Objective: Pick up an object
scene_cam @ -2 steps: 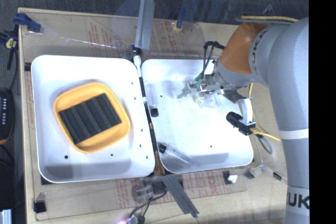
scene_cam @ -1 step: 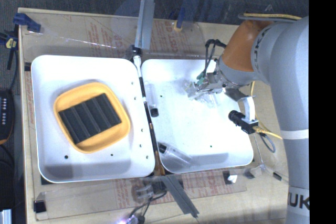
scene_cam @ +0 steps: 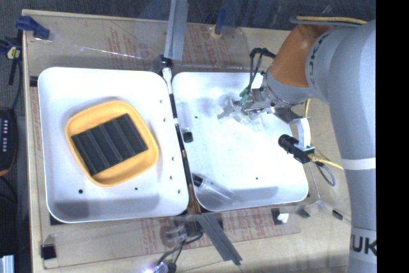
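Observation:
A yellow pad with a black ribbed top [scene_cam: 112, 141] lies flat in the left bin [scene_cam: 57, 83]. In the right bin [scene_cam: 255, 169] a crumpled clear plastic item [scene_cam: 231, 108] rests near the far side. My gripper [scene_cam: 253, 103] is low over the right bin's far right part, right beside that clear item and possibly touching it. The grey arm with its orange band [scene_cam: 295, 59] comes in from the right. A second clear item [scene_cam: 211, 187] lies at the right bin's near left corner.
A small black piece [scene_cam: 187, 135] sits by the wall between the two bins. A black fitting with a yellow cable [scene_cam: 295, 146] hangs over the right bin's right rim. A metal post [scene_cam: 175, 25] stands behind the bins.

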Robot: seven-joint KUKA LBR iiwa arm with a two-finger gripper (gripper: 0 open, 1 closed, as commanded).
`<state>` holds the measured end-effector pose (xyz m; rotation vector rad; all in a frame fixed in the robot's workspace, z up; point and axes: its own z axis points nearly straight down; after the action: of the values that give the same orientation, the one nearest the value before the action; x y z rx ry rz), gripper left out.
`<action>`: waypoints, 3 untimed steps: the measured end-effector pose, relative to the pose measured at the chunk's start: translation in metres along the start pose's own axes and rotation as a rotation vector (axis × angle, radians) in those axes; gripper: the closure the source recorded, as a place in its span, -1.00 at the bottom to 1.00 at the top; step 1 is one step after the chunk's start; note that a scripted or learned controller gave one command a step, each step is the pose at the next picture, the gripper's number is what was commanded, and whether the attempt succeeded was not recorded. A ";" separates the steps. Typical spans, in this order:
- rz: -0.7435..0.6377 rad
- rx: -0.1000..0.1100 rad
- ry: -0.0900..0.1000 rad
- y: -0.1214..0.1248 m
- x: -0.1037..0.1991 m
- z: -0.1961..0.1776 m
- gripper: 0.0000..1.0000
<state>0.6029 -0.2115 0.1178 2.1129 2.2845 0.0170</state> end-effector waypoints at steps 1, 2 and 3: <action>-0.041 0.005 -0.001 0.002 -0.004 0.012 -1.00; -0.102 0.031 0.018 -0.028 0.026 0.025 -1.00; -0.108 0.032 0.017 -0.028 0.026 0.015 1.00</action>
<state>0.5738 -0.1876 0.1018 2.0082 2.4208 -0.0047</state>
